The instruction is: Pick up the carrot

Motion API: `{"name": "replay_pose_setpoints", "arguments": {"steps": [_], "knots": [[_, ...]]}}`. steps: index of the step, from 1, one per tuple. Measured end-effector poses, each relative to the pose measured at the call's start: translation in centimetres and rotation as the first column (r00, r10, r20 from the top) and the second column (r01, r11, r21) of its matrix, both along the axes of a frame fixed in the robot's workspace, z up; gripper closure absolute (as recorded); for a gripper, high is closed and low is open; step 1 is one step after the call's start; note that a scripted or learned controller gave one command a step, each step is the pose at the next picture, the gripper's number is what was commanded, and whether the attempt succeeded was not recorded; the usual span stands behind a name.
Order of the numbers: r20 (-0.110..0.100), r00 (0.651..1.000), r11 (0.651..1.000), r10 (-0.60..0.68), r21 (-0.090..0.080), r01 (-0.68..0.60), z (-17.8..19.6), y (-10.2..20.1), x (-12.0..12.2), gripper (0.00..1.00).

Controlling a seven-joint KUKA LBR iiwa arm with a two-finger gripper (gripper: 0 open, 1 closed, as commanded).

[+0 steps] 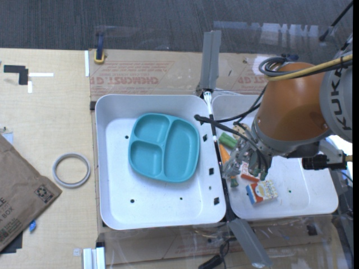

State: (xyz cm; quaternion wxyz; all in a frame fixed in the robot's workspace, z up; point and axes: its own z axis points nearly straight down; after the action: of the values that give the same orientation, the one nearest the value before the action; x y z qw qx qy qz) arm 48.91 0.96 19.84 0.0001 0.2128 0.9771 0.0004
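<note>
Two white bins sit side by side: the left bin [112, 206] holds a teal divided plate [165, 147]. In the right bin [314, 200], the carrot [225, 153] lies against the left wall, just beside the gripper [247, 164]; whether its jaws are parted or closed cannot be told. "KUKA" lettering marks the arm [336, 102]. Red mirrored print on the cardboard sheet [151, 74] is unreadable.

Bright, even overhead light, soft shadows, mild glare on clear plastic, sharp focus
</note>
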Motion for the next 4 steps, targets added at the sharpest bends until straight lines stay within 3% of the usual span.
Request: {"name": "replay_pose_setpoints", "arguments": {"steps": [1,2,3,4], "knots": [[-0.002,0.997,0.997,0.081,0.000,-0.081,-0.8,-3.2,-1.1,1.00],[0.003,0.949,0.949,0.314,-0.001,-0.314,6.8,2.0,-1.0,1.00],[0.002,0.907,0.907,0.420,-0.001,-0.420,20.3,1.8,-0.9,1.00],[0.000,0.944,0.944,0.331,-0.001,-0.331,11.3,-4.9,0.0,1.00]]}}
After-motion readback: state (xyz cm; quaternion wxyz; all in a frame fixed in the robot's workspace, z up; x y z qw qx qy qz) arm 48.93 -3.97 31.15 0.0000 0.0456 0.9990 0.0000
